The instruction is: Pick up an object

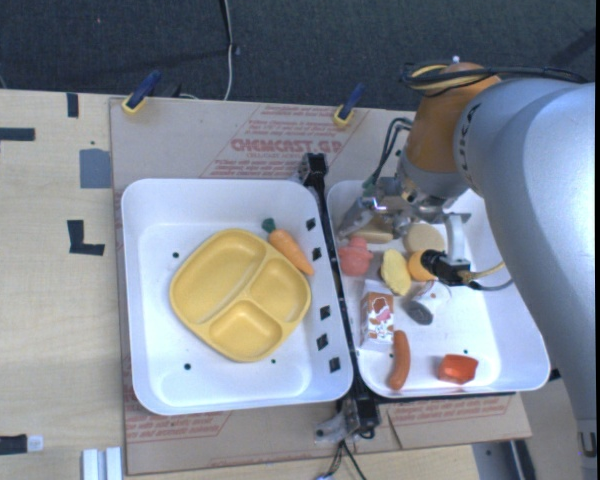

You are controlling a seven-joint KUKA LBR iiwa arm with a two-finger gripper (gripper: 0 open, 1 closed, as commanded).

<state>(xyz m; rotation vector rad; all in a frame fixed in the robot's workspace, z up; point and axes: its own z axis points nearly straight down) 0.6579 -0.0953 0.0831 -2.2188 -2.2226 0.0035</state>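
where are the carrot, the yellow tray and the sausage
carrot (292,252), camera view, middle of its orange body
yellow tray (241,294), camera view, the ridge where its compartments meet
sausage (399,360), camera view, middle of its length

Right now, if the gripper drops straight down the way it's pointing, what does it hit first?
Probably the pale round food piece in the right bin, since the gripper hangs just above it. The pink piece sits to one side. Depth is hard to judge from this slanted view.
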